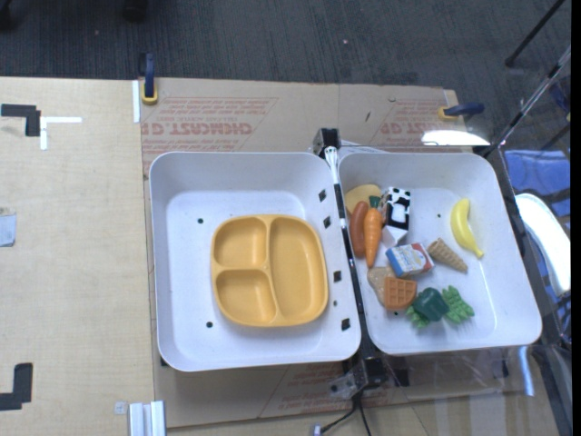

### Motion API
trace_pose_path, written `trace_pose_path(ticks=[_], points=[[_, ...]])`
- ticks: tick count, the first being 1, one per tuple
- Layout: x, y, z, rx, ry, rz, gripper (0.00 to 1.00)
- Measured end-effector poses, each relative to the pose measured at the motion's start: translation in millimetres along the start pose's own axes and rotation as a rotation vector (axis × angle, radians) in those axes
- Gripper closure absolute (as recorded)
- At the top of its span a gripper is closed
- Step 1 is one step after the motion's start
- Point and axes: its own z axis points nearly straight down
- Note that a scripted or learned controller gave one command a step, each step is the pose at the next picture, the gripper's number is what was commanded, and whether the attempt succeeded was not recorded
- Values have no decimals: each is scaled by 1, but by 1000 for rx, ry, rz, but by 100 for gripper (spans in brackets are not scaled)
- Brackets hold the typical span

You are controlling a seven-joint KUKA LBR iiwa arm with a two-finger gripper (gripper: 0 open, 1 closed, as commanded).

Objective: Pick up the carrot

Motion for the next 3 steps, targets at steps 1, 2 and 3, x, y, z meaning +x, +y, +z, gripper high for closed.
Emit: trace_pose_path(ticks=[1,2,3], points=[[48,17,67,5,2,-231,0],[83,35,71,-1,1,-397,0],[94,36,45,-2,0,-291,0]])
